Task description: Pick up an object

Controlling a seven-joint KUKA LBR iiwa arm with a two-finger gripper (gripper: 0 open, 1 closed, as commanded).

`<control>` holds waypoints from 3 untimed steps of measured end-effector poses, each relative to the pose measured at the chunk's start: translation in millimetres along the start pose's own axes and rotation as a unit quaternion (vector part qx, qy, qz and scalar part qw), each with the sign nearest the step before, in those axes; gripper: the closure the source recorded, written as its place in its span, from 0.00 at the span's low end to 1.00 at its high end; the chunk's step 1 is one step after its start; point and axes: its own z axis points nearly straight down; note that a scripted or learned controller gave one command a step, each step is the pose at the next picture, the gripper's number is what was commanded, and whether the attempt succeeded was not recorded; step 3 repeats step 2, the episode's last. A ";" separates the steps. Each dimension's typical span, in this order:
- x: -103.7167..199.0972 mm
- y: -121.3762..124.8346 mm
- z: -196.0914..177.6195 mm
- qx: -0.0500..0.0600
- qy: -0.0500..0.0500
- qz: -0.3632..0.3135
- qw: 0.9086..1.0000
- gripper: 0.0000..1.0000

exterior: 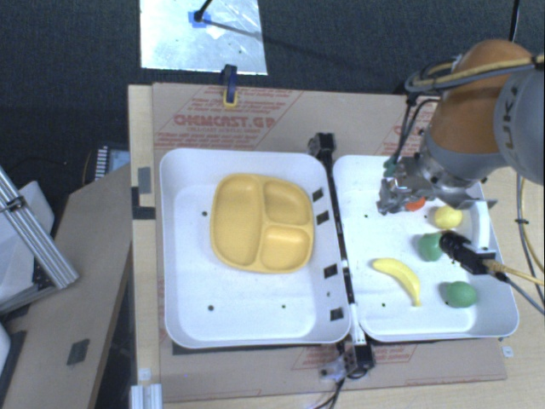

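On the left we see a yellow tray (pixel 261 221) in the left bin (pixel 183 313). Rightward, a banana (pixel 398 276), then the claw (pixel 397 196) low in the right bin (pixel 494 318), beside an orange object (pixel 415 203); its opening we cannot tell.

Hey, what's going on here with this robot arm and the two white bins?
A grey and orange arm reaches into the right bin, its gripper low near the back, beside a small orange object. A lemon, a banana and two green fruits lie nearby. The left bin holds a yellow divided plate. Nothing looks lifted.
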 end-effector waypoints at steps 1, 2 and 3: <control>44.4 6.6 -0.1 0.000 0.000 0.001 1.000 1.00; 100.2 7.2 12.6 0.002 0.000 0.000 1.000 1.00; 100.2 7.2 12.6 0.002 0.000 0.000 1.000 1.00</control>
